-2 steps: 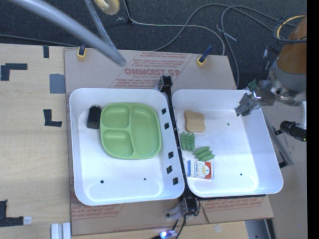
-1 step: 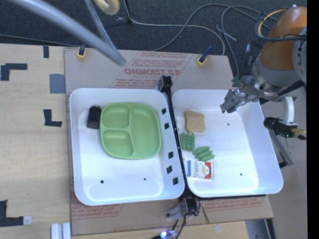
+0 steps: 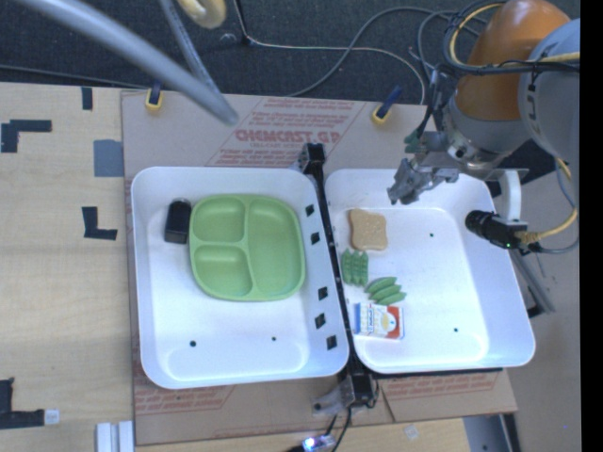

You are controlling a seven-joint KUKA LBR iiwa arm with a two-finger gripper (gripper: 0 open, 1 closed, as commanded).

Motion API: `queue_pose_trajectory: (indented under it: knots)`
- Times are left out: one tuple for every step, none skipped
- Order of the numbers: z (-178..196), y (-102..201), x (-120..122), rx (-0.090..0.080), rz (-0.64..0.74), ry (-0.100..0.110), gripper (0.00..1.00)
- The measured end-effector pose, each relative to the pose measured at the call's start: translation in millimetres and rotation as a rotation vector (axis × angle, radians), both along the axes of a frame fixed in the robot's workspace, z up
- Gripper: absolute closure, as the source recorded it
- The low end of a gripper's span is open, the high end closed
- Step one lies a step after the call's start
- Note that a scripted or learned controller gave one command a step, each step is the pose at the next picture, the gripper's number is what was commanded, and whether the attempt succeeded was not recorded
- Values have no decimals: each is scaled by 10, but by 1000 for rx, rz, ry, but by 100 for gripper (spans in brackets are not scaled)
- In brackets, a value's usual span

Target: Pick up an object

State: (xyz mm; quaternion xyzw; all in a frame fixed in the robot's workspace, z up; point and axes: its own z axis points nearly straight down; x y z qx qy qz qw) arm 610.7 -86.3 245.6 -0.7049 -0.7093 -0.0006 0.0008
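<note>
The table (image 3: 57,252) carries two shallow white bins side by side on a sheet of printed cardboard (image 3: 283,125).

Left bin (image 3: 155,347): a green divided plate (image 3: 248,248) with three compartments lies flat in the upper centre. A small black block (image 3: 177,221) sits at the plate's 9 o'clock edge, just beside it; contact cannot be confirmed.

A black divider (image 3: 325,262) runs between the bins.

Right bin (image 3: 480,328): four items lie along the side nearest the divider. A tan slice of toy bread (image 3: 368,230) lies at roughly 10 o'clock from the bin's centre. A dark green leafy piece (image 3: 354,267) lies at 6 o'clock from the bread, near it. A light green pea pod (image 3: 385,290) lies at 4 o'clock from the leafy piece. A small white and red carton (image 3: 379,321) lies flat at 6 o'clock from the pea pod, just beside it.

The tool (image 3: 407,188) hangs over the right bin's far rim, at 1 o'clock from the bread and apart from it. Nothing is visible between its fingers; whether they are open or closed cannot be determined.
</note>
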Motion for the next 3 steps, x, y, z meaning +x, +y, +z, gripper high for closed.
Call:
queue_pose_trajectory:
  knots:
    - [51,520,133,0,0,0,100]
    - [19,1062,308,-1,0,0,100]
    - [-79,1628,451,-1,0,1,100]
